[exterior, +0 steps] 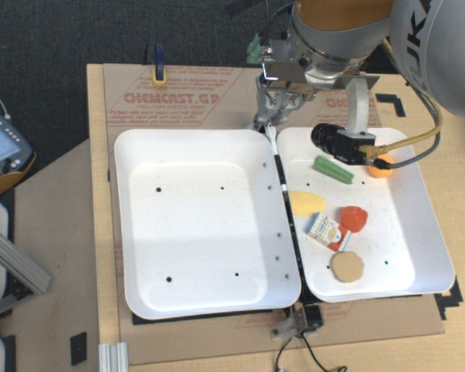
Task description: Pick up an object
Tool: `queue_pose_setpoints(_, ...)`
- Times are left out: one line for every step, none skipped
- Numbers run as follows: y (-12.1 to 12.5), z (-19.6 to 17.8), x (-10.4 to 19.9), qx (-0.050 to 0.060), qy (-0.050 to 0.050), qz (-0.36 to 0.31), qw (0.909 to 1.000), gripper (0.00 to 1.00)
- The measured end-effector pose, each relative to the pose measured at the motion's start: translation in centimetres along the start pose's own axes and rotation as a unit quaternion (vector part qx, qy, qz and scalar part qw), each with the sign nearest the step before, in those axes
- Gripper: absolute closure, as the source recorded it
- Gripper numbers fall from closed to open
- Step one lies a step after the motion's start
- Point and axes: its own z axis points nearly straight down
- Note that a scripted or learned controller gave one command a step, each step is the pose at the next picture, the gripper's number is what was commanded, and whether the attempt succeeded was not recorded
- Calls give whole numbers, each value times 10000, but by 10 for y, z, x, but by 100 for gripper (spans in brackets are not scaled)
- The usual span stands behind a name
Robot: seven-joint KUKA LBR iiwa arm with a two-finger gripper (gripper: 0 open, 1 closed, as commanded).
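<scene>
Camera view: bench (pixel 178 91) carries two white bins (pixel 194 223); gripper (pixel 273 118) at 12 o'clock, finger state cannot be determined.

Two white bins stand side by side: the left bin (pixel 139 231) and the right bin (pixel 418 231). In the right bin lie six loose things: one green stick (pixel 332 169), one orange piece (pixel 380 169), one yellow wedge (pixel 305 202), one red piece (pixel 354 218), one small printed carton (pixel 325 232) and one tan disc (pixel 346 267).
</scene>
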Motion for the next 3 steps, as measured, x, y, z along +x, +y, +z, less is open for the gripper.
queue_pose_setpoints(49,-52,55,-84,25,-64,9999,100)
queue_pose_setpoints(-11,-45,-55,-14,4,7,10000,100)
queue_pose_setpoints(1,64,-15,24,8,-60,10000,100)
